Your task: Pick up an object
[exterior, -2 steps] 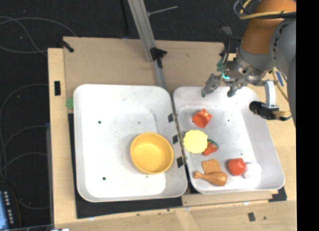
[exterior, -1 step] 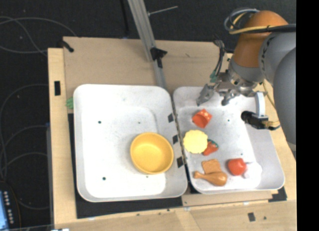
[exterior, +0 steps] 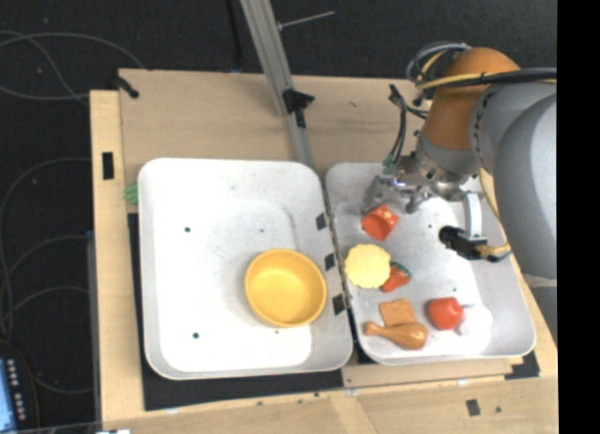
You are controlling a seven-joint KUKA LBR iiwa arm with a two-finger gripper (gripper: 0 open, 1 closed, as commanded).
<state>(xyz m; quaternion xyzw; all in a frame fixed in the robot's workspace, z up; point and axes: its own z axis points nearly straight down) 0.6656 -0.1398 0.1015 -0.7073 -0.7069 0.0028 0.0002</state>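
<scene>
Dark flooring strewn with thin cables surrounds a tan wooden table that carries two shallow white plastic bins side by side. A slanted grey metal pole rises from the far side of the table, between the bins.

The left white bin holds a round yellow plastic bowl, upright, near its front right corner.

The grey robot arm, with an orange band above the wrist, reaches in from the right over the far part of the right white bin. Its tool hangs low over that bin's far left area. Whether the tool is spread or pressed together cannot be told from this slant.

A small orange-red chunk sits just under and slightly in front of the tool, close to it. Contact between the two is not clear, and nothing shows it gripped.

Nearer the front, a lumpy pale yellow round piece lies against the bin's left wall. A small red and green toy vegetable touches its right side. In front of these lie a flat brown toast-like slab and a tan toy drumstick, just beside each other. A rounded red toy fruit sits to their right.
</scene>
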